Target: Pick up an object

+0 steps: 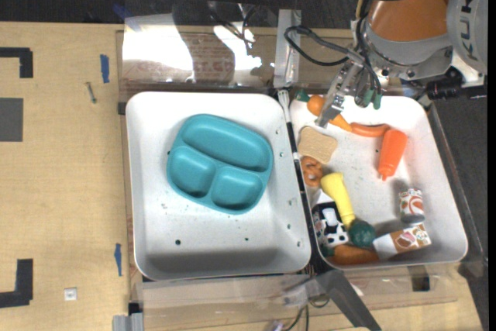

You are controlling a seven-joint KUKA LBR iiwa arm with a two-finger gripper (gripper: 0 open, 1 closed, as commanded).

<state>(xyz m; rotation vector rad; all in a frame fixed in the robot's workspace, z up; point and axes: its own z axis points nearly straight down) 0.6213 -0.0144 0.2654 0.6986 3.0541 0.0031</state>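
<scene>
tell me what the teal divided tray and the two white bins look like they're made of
Teal divided tray: probably moulded plastic, smooth and slightly matte, one even colour with rounded compartment edges.
Left white bin: likely hard plastic, semi-gloss; soft light patches show on its rounded rim, with dark specks on the floor.
Right white bin: looks the same material, though I cannot be sure from this view.

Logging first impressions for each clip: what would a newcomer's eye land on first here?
Most likely the large teal divided plate, alone in the middle of the left bin. Next, the cluttered right bin, with an orange carrot and a yellow toy among small toys. The gripper hangs over that bin's top-left corner.
</scene>
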